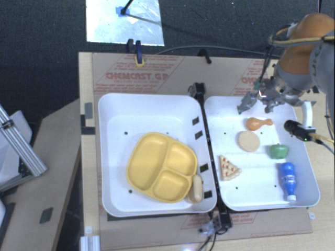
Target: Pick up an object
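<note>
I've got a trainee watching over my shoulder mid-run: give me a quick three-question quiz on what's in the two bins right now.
1. True or false: the yellow divided plate lies in the right bin.
2. Which item lies closest to the gripper? A) blue bottle B) chicken drumstick C) pizza slice
3. Fill in: the green item lies just above the ____ in the picture.

Key: 1 false, it lies in the left bin; 2 B; 3 blue bottle.
</note>
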`<state>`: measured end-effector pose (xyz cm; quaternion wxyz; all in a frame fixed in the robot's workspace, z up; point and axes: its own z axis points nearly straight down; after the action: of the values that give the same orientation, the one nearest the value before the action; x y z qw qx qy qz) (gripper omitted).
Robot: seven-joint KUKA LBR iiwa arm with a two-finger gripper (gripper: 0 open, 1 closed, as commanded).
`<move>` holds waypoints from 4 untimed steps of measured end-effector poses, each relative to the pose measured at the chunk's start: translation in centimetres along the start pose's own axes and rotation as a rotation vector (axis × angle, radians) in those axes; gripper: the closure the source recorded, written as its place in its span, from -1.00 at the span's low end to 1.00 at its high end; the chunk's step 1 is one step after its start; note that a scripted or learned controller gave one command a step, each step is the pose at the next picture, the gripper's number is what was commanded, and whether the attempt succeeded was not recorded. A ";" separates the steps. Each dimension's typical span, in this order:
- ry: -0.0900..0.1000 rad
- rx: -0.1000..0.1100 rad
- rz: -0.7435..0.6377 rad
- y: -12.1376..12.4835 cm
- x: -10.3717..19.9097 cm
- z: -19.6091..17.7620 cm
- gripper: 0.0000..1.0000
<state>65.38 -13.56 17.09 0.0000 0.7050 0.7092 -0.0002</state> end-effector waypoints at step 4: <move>-0.001 -0.007 0.002 -1.4 0.2 1.9 1.00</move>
<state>64.02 -13.36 15.18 0.0028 0.7058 0.7084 0.0022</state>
